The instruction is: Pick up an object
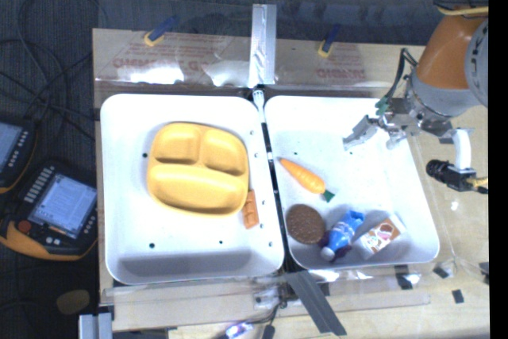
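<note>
Nearest the camera, a blue-capped plastic bottle (341,235), a small printed carton (379,236) and a round brown cookie (305,223) crowd the right white bin's (317,119) front edge. An orange toy carrot (302,174) lies alone mid-bin, the cleaner target. The tool (373,129) hovers spread and empty above the bin's far right; it should centre over the carrot, fingers across its width, before descending.

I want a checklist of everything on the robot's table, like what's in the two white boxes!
Surface: bench bearing left bin and right bin.
Job's things: left bin holds yellow tray and small orange piece; right bin holds carrot, brown cookie, blue bottle, small carton.
Clutter: clips on bench's far edge.
Grippers: gripper over right bin, jaws apart, nothing between.
Cables: black cables left of bench.
Surroundings: handheld controller, dark carpet.
</note>
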Available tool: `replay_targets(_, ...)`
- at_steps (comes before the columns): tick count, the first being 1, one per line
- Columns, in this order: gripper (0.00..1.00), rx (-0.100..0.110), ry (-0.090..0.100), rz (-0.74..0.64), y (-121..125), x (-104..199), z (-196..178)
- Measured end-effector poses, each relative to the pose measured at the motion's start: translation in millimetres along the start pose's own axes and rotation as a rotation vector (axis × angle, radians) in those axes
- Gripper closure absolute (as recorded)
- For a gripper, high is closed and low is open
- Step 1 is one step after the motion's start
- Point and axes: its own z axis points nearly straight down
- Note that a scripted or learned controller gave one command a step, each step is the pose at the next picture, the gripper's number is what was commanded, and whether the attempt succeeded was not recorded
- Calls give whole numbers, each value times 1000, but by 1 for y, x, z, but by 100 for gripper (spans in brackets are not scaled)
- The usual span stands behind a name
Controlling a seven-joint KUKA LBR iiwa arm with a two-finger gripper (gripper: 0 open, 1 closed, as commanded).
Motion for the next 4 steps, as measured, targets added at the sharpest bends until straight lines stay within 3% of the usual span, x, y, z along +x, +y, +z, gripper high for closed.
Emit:
replay_targets(1, 0, 0, 0, -37, 25, 79, 43)
replay_targets(2, 0, -14, -2, -57, -27, 82, 93)
replay_targets(3, 100, -16, -3, -57, -26, 81, 83)
replay_targets(4, 100, -1, -2, -56, -39, 157, -70)
